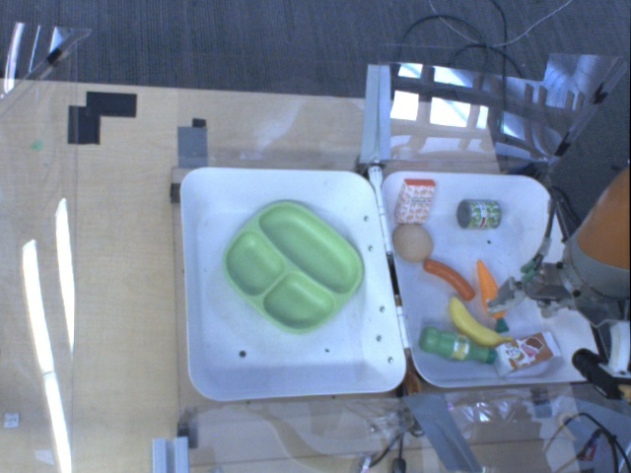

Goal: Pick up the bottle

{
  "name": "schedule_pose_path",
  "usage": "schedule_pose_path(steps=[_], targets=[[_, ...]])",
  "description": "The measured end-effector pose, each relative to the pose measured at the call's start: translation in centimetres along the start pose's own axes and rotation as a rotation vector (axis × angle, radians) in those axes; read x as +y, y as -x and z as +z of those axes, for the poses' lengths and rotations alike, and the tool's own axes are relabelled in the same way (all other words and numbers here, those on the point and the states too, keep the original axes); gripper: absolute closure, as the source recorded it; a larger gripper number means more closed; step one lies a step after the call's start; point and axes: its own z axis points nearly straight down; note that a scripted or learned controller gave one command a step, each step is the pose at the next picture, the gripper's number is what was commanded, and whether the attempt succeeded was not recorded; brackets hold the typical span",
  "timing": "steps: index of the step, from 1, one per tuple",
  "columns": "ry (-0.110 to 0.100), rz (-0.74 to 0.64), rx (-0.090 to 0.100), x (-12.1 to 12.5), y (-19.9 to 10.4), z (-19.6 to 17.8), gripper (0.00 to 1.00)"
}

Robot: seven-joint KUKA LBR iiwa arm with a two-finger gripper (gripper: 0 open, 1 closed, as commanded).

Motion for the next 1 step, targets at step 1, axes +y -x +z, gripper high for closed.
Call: schedule_pose_path(steps=[1], targets=[[0.004,-0.004,-0.001,0.27,-0.07,-0.99,1.00]])
